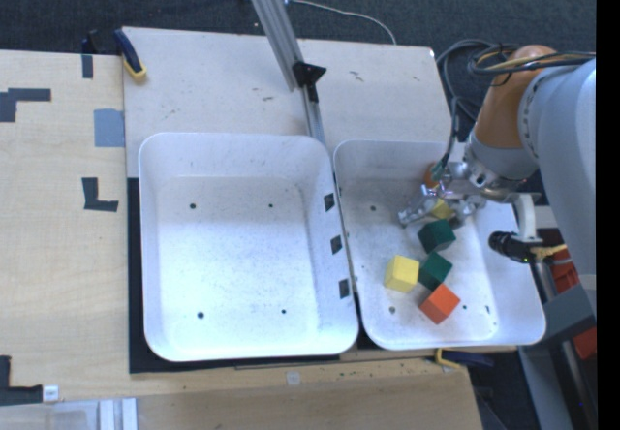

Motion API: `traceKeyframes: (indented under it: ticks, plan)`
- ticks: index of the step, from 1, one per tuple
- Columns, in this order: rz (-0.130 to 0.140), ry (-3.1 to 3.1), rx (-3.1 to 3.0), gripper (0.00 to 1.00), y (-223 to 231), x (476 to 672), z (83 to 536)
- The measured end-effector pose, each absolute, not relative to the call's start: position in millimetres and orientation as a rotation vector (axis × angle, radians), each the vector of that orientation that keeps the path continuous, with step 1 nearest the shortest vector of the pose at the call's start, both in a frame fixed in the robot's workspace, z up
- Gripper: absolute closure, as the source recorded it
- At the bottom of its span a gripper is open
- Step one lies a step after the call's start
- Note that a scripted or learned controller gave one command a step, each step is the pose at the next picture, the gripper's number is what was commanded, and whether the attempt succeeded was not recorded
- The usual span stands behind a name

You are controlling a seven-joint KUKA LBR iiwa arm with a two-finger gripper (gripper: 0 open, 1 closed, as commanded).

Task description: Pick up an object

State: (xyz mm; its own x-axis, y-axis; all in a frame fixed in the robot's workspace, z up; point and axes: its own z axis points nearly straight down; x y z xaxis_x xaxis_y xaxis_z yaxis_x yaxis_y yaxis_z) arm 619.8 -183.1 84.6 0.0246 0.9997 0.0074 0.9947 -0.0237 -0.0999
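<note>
In the right shallow white plastic bin (383,317), the metal two-finger hand (418,212) hangs low beside a small yellowish piece, whether wide or narrow I cannot tell. Just below lie two dark green cubes (436,235), a yellow cube (402,273) and an orange cube (441,303), clustered together. The left white bin (160,254) offers open floor.
</note>
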Motion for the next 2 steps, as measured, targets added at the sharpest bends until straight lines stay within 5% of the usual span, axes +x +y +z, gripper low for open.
traceKeyframes:
  ticks: [1, 2]
  plan:
    - [0.008, -2.216, -2.219, 0.00, -157, 573.5, 91]
    - [0.071, -2.166, -2.195, 0.00, -139, 613.4, 87]
